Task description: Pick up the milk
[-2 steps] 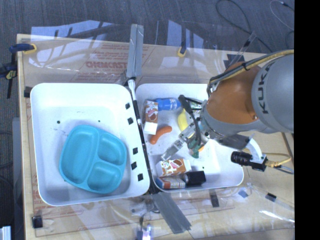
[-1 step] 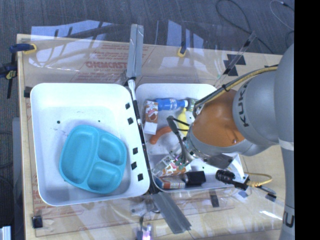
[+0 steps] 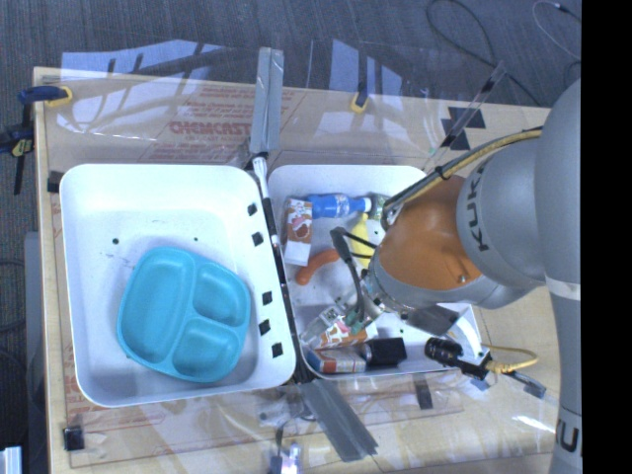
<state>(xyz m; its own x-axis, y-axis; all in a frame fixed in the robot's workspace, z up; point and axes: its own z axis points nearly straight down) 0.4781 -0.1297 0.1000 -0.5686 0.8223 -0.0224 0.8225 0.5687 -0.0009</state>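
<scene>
On the tabletop [image 3: 128, 117] the left bin [image 3: 89, 225] carried a blue divided plate [image 3: 183, 312], which had no part in my job. Everything that mattered lay in the right bin [image 3: 296, 181]. Just beside its left wall I saw a small carton [image 3: 298, 227], brown above and white below, and I took it for the milk, although the print on it was too small to read. Its long axis seemed to run along that wall, from the far side of the bin toward the near side. A bottle with a blue label [image 3: 331, 205] lay next to its far end, and an orange piece [image 3: 316, 265] lay near its lower end. My end effector [image 3: 357, 299] hung to the right of the carton and nearer to the front of the bin, low above a colourful packet [image 3: 336, 329], with my orange wrist [image 3: 425, 250] covering much of the view. I could not tell how far open it was, and I saw nothing held in it. So I judged that the milk lay to the left and a little farther back from me, and that the grasp should close across its short side.
</scene>
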